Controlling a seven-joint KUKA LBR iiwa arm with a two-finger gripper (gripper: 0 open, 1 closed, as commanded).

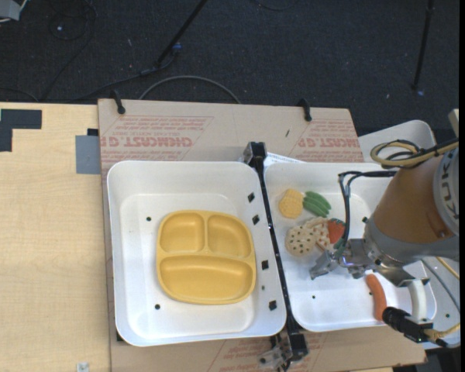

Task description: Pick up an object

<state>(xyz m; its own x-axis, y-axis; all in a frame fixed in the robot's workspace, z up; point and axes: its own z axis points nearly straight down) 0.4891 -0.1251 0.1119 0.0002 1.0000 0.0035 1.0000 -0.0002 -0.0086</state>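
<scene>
Over the right bin [318,316], the gripper [325,266] is low beside the cookie [306,239], but nothing is seen lifted, and whether its fingers are apart cannot be told, so the pick seems not done.

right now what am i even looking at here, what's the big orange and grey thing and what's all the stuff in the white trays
It is a robot arm, grey with an orange band, reaching in from the right. One camera fixed above the bench looks down at a slant. Two shallow white bins sit side by side. The left white bin holds a yellow plastic divided plate. The right white bin holds toy food: a yellow corn cob, a green pepper, a tan speckled cookie-like piece and an orange sausage-shaped piece. The arm's hand hangs low beside the cookie piece; I cannot tell whether it grips anything.
</scene>
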